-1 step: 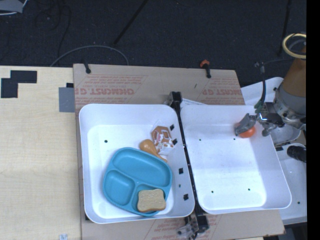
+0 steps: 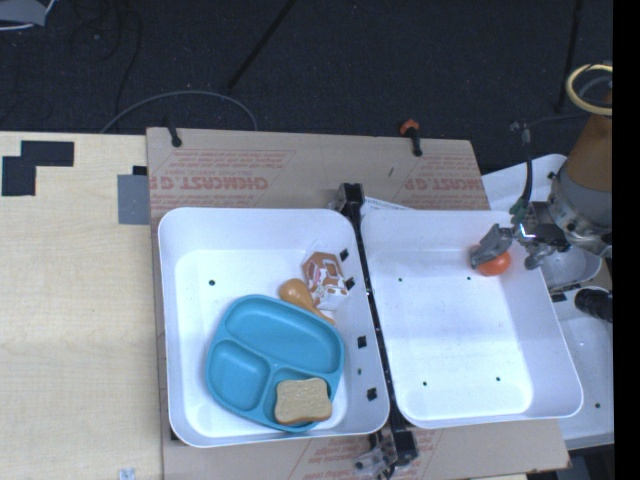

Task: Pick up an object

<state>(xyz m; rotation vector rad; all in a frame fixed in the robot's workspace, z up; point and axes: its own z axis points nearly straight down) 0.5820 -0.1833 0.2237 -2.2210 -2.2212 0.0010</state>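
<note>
Over the right bin (image 2: 560,368), near its upper right corner, I see the gripper (image 2: 512,240) with a small orange-red object (image 2: 492,262) at the tip of the nearer finger. The thing sits right at the jaws, above or on the bin floor, but from this slant I cannot tell whether the jaws are clenched on it, merely touching it, or released beside it. I judge the orange-red object to be light, rounded and smooth, probably a small plastic toy, so it could roll or squirt out of a pinch that lands off-centre; I would take it across its widest middle with both fingers square to it. In the left bin (image 2: 190,268) lies a blue divided plate (image 2: 250,353) with a slice of toast (image 2: 302,400) in its lower compartment, and just above the plate's rim sit a tan pear-shaped piece (image 2: 297,293) and a brown-and-white wrapped item (image 2: 325,271). Both bins rest on the counter (image 2: 70,298).
</note>
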